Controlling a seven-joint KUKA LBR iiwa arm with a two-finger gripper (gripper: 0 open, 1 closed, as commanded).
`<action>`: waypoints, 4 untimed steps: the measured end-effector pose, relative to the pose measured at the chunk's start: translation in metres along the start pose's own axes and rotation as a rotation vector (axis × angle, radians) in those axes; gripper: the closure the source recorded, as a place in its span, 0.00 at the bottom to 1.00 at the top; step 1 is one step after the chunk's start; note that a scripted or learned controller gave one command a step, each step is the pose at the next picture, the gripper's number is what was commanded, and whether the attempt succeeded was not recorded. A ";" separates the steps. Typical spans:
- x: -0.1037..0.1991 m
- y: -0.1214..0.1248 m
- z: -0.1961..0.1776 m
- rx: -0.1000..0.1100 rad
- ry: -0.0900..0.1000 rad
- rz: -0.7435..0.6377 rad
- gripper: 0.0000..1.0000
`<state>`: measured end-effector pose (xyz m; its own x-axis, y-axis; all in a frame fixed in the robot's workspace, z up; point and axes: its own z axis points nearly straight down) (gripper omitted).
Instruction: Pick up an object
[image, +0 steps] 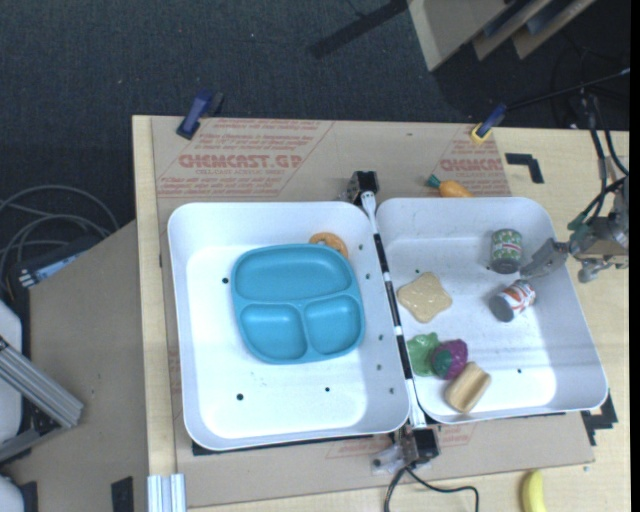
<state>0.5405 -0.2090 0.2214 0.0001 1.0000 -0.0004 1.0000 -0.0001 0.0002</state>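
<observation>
The right bin (570, 385) holds several objects. A green-labelled can (506, 248) stands upright near the back. Just in front of it a small red-and-white can (513, 300) lies on its side. A beige toast slice (424, 297) lies near the divider. At the front are a green piece (422, 353), a purple grape bunch (451, 354) and a tan bread roll (467, 388). My gripper (562, 255) hangs over the right bin's right rim, just right of the green can, with nothing visibly held.
The left bin (200, 330) carries a blue divided plate (297, 301) with an orange-brown ring (328, 242) behind it. On the bench outside the bins lie an orange carrot-like toy (450, 187) and a yellow piece (533, 492). Clamps (200, 113) grip the bench's back edge.
</observation>
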 end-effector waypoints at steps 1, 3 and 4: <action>0.015 0.029 0.130 0.003 0.002 -0.001 0.00; -0.014 0.059 0.050 -0.003 -0.002 -0.001 1.00; 0.038 0.079 0.125 0.002 0.002 -0.002 1.00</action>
<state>0.6191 -0.1707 0.0968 -0.0014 1.0000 0.0017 1.0000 0.0014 -0.0021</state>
